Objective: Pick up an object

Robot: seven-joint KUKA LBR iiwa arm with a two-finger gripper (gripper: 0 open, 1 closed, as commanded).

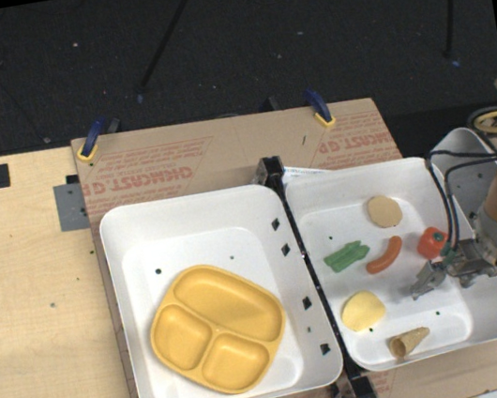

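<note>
You can read one marking: red print "CHEMCAST GP", upside down, on the brown cardboard sheet [222,155] under the bins, once at left, partly again at right.

Non-task items, bench.
Two clamps, upper left [90,145] and upper centre [319,107], on cardboard [222,155]; bench [33,327] at left.
</note>
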